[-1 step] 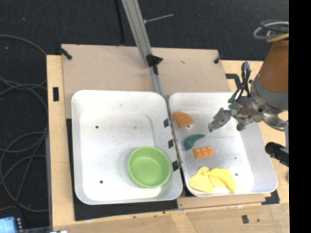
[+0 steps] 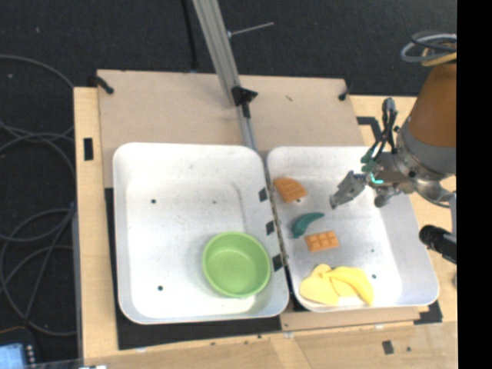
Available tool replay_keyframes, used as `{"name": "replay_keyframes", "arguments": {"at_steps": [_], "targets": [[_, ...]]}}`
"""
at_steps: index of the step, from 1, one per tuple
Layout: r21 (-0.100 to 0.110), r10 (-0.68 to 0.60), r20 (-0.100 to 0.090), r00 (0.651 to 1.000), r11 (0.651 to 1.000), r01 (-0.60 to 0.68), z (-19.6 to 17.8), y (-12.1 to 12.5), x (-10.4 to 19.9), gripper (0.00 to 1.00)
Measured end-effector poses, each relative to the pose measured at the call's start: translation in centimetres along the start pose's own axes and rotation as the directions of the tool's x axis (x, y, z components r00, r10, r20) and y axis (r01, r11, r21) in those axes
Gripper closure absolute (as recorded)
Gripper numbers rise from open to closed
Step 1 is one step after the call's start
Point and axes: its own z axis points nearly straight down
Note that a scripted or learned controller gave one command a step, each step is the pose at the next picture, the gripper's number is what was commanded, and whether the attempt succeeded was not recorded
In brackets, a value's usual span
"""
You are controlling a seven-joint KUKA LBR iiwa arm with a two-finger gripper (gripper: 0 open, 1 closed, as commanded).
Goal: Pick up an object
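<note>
Reaching in from the right, the arm holds its claw (image 2: 360,191) above the right bin (image 2: 400,264), over bare white floor in the upper middle of that bin. Claw state: two dark fingers spread apart, nothing between them, so released and empty. No object is yet lifted; the pick is judged to be at the approach stage. Nearest candidates lie to the left and below the claw in the picture. An orange block (image 2: 290,190) sits at the bin's upper left, near the divider, roughly level with the claw and well to its left. A teal curved piece (image 2: 307,222) lies lower left of the claw, long axis running on a slant from lower left to upper right. An orange waffle-like tile (image 2: 321,241) rests just below the teal piece, apart from it, and is probably the closest target on a short move down and left. A yellow banana bunch (image 2: 337,285) lies at the bin's lower edge, long axis roughly across the picture. Left bin (image 2: 154,175) holds one green bowl (image 2: 237,264), upright, in its lower right corner. Both bins sit side by side on the tabletop (image 2: 154,98).
</note>
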Motion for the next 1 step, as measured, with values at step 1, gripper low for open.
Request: {"name": "replay_keyframes", "arguments": {"at_steps": [1], "targets": [[0.007,0.003,0.002,1.000,1.000,-0.003,6.30,-0.17,-0.25,0.00]]}}
